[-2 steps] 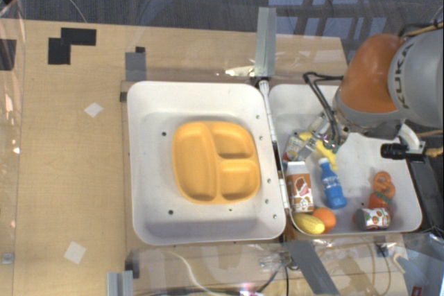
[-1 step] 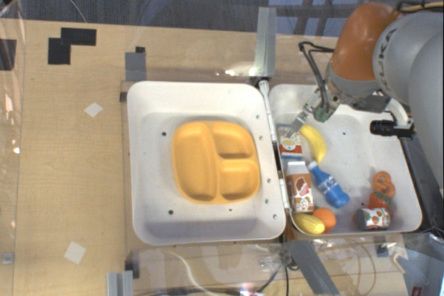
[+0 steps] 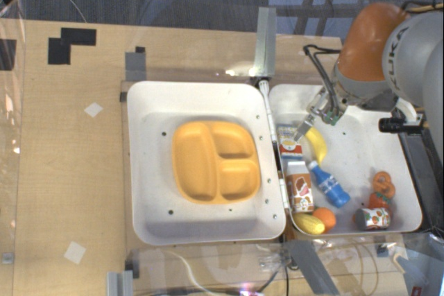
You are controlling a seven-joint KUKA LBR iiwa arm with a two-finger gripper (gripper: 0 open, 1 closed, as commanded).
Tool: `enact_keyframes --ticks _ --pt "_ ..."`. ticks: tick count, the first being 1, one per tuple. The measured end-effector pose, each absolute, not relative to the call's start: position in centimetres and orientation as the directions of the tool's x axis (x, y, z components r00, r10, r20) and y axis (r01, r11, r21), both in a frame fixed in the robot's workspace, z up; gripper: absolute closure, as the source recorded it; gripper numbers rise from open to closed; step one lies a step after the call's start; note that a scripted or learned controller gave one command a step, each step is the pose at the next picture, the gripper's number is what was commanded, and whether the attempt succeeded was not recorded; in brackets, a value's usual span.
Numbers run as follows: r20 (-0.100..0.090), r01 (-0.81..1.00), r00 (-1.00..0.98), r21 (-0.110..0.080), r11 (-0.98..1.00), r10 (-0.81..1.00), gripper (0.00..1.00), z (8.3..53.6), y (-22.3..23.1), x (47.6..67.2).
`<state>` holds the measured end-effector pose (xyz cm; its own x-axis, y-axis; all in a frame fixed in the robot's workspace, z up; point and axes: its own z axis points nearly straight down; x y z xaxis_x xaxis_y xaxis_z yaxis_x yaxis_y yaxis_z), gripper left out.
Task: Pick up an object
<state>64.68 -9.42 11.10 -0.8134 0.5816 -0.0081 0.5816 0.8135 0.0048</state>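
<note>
Banana (image 3: 316, 144), yellow and slightly curved, lies in the right bin (image 3: 402, 170) just beside the tool (image 3: 305, 127), a little below and to its right. Whether the tool's fingers are spread or closed cannot be told from this view, and nothing can be seen between them. The tool points down and to the left from the grey arm (image 3: 416, 59), whose orange band (image 3: 364, 38) sits up and to the right of it. Just below and left of the tool is a small carton (image 3: 289, 147), touching the bin's left wall. Farther below are a blue bottle (image 3: 329, 185) lying tilted, a red-brown carton (image 3: 300, 193), then a lemon (image 3: 309, 223) and an orange (image 3: 325, 218) side by side. Well off to the lower right sit a small can (image 3: 374, 218) and an orange-red toy (image 3: 382, 185). Far to the tool's left, the left bin (image 3: 149, 149) holds a yellow divided tray (image 3: 216, 161). Both bins rest on a pale wooden table (image 3: 62, 170).
</note>
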Motion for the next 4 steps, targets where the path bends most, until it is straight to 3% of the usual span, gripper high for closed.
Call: enact_keyframes --ticks 1,2,3,4 --pt "-0.025 0.63 -0.776 0.021 0.776 0.63 0.0 10.0 -9.6 63.5" --pt "-0.03 0.648 -0.761 0.021 0.762 0.648 0.0 10.0 -8.9 62.5" --pt "-0.01 0.695 -0.719 0.007 0.719 0.695 0.0 10.6 -14.9 66.0" --pt "-0.036 0.466 -0.884 -0.005 0.885 0.466 0.0 9.6 -10.4 64.7"
